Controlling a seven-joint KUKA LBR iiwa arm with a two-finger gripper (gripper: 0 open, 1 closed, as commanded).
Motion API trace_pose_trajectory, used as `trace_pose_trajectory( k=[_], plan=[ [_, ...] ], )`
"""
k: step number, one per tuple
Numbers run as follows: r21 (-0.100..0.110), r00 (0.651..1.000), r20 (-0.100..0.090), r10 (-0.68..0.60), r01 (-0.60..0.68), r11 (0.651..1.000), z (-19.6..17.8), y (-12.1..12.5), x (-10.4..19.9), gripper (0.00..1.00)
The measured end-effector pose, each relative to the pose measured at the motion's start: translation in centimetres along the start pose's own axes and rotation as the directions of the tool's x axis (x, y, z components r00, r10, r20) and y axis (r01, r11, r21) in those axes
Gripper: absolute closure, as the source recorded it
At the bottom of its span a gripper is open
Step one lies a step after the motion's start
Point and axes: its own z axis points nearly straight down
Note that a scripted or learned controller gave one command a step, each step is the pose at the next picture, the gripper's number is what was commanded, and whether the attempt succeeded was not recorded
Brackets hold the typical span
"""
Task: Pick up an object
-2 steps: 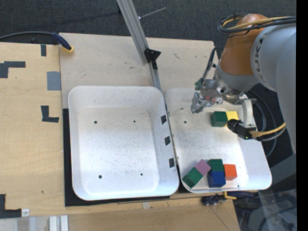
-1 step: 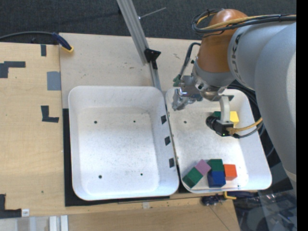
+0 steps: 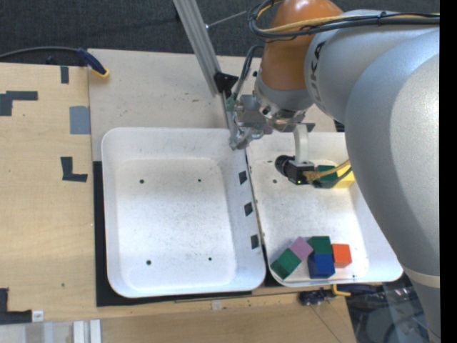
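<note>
The main risk, as I judge it, is a grasp that closes on nothing; the two-finger gripper (image 3: 243,133) hangs over the far end of the rims where the shallow white left bin (image 3: 171,213) and the shallow white right bin (image 3: 300,206) meet, well apart from every block, and a descent from there would strike the rim or bare plastic. A second risk lies in the blocks themselves; the pale purple cube (image 3: 301,248), the green cube (image 3: 286,264), the dark green cube (image 3: 320,244), the blue cube (image 3: 321,265) and the orange cube (image 3: 342,254) crowd together against the right bin's near edge, toward its near left corner, touching or just beside one another; a pinch there could shove neighbours aside, catch two at once, or foul the bin wall. Whether the gripper is open or closed cannot be told from this slant; no block is near it, so it holds none of them.
</note>
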Motion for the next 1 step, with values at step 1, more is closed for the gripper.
trace_pose_trajectory(
  k=[1],
  plan=[
    [0.001,1.000,0.001,0.002,-0.002,1.000,-0.69,0.96,4.38,1.00]
  ],
)
